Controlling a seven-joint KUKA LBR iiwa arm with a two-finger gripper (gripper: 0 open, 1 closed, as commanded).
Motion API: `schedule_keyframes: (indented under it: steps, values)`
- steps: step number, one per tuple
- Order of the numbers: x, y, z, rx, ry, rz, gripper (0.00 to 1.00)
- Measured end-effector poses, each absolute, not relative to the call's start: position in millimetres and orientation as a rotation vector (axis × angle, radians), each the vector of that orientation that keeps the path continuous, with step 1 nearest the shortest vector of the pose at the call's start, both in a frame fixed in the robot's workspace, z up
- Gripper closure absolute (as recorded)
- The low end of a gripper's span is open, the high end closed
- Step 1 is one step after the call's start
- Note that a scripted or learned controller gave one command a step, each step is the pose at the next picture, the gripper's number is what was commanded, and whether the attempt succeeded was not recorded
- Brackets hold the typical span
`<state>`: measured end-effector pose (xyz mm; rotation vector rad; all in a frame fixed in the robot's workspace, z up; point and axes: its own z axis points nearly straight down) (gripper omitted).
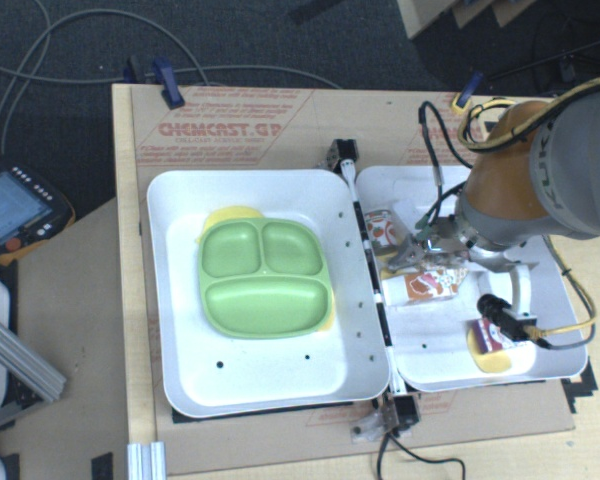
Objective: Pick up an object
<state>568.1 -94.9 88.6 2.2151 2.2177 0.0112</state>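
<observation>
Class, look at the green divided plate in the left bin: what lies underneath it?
A yellow object peeks out from under the green divided plate, at its upper-left edge and again along its lower-right edge. The plate covers the rest of it, so its full shape cannot be seen.

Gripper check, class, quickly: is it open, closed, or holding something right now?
Gripper: cannot be told. It is low in the right bin over the small packets, and the wrist hides it.
</observation>
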Motion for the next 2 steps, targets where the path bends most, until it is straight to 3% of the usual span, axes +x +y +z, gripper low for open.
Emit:
schedule_keyframes:
  steps: [1,2]
  values:
    - [554.6,-94.1,89.4,2.210,2.213,0.013,0.00]
    - [612.3,-136.0,154.9,2.219,2.220,0.001,0.00]
